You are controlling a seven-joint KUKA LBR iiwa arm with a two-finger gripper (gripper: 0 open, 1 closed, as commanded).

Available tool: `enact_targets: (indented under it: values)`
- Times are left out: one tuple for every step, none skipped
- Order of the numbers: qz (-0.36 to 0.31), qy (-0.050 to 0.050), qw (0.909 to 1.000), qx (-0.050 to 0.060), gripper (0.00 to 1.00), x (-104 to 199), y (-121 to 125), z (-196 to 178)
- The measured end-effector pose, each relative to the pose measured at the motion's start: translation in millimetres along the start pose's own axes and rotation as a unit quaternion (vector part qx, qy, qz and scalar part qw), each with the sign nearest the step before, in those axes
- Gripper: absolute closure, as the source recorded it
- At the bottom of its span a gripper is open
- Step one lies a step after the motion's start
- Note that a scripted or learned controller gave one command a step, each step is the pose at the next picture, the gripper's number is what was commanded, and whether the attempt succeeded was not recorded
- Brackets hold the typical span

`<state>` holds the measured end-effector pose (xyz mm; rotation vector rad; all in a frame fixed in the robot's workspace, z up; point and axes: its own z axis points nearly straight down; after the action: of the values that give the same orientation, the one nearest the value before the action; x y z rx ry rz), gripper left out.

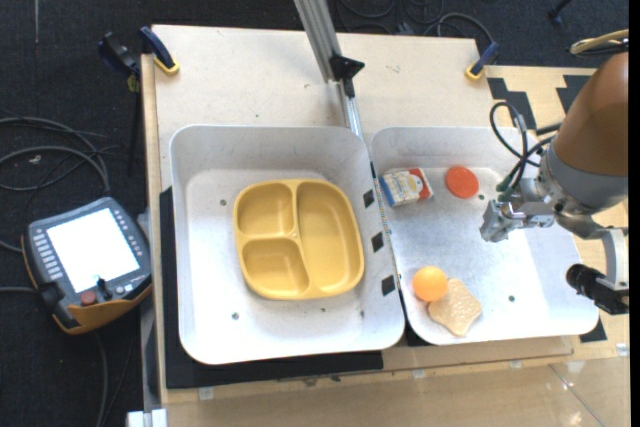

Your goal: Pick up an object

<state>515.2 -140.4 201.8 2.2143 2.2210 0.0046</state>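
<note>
The right bin (520, 320) holds a small white and orange carton (405, 186) at its back left, a flat red-orange disc (461, 180) beside it, an orange ball (430, 283) near the front, and a tan bread-like piece (456, 307) touching the ball's right side. My gripper (497, 227) hangs over the right bin's middle right, in front of the disc and well to the right of the ball. Nothing shows between its fingers.
The left bin (200, 305) carries a yellow divided plate (298, 237) in its middle. A slanted metal pole (312, 0) runs from the top down to the bins' shared edge. A teach pendant (88, 260) lies on the floor at left.
</note>
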Motion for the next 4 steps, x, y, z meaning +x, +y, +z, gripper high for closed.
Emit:
enact_targets:
  values:
    - [-0.002, 0.001, 1.0000, 0.002, 1.00, 43, 14, -13]
    - [-0.002, 0.002, 1.0000, 0.002, 1.00, 86, 27, -20]
    - [-0.003, 0.002, 1.0000, 0.002, 1.00, 137, 42, -33]
    - [-0.002, 0.002, 1.0000, 0.002, 1.00, 177, 66, -37]
